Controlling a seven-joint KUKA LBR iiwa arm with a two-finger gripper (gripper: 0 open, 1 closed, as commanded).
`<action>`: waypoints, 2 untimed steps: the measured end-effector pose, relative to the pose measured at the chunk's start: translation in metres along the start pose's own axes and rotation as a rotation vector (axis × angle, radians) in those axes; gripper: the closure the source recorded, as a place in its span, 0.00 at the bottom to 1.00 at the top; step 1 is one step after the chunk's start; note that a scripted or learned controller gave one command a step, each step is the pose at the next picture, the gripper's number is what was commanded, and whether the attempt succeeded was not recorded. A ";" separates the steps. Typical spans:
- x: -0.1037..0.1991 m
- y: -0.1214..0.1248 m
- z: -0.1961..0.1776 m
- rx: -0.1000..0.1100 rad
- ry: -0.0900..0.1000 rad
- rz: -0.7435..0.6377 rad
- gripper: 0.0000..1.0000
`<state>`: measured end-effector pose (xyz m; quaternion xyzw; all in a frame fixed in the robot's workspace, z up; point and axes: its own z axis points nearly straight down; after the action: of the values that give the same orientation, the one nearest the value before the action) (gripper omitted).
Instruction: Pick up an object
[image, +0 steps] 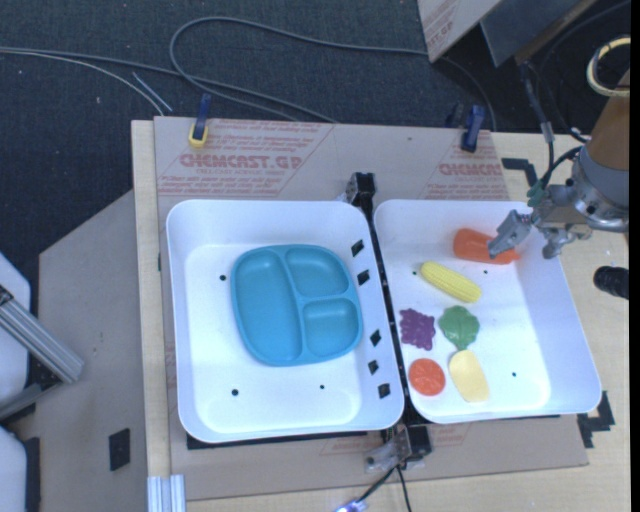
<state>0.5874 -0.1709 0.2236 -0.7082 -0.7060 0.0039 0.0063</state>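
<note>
The arm comes in from the right and its tool (528, 232) hangs over the far part of the right bin (560, 330), fingers spread apart with nothing between them. One grey finger (507, 238) sits right at the near end of an orange carrot-like piece (478, 244), and I cannot tell whether it touches it or just hovers above. The other finger points down a little to the right of that, over bare white floor.

Below and to the left of the tool lies a yellow corn cob (450, 282), tilted, near the orange piece but apart from it. Further from the tool, toward the front of the bin, a purple grape cluster (417, 327) and a green leafy piece (459, 325) sit side by side. In front of those are a round red-orange fruit (427, 377) and a pale yellow piece (467, 376).

Well to the tool's left, the other bin (200, 390) holds a blue divided plate (296, 303), lying flat. Both bins rest on the brown worktop (250, 150), with a yellow clamp (199, 128) and a blue clamp (472, 127) on its far edge.
</note>
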 end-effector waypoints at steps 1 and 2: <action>0.000 0.003 -0.008 -0.014 -0.003 -0.003 0.00; 0.004 0.008 0.053 -0.008 -0.001 -0.004 0.00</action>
<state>0.5949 -0.1668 0.1700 -0.7069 -0.7073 0.0014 0.0033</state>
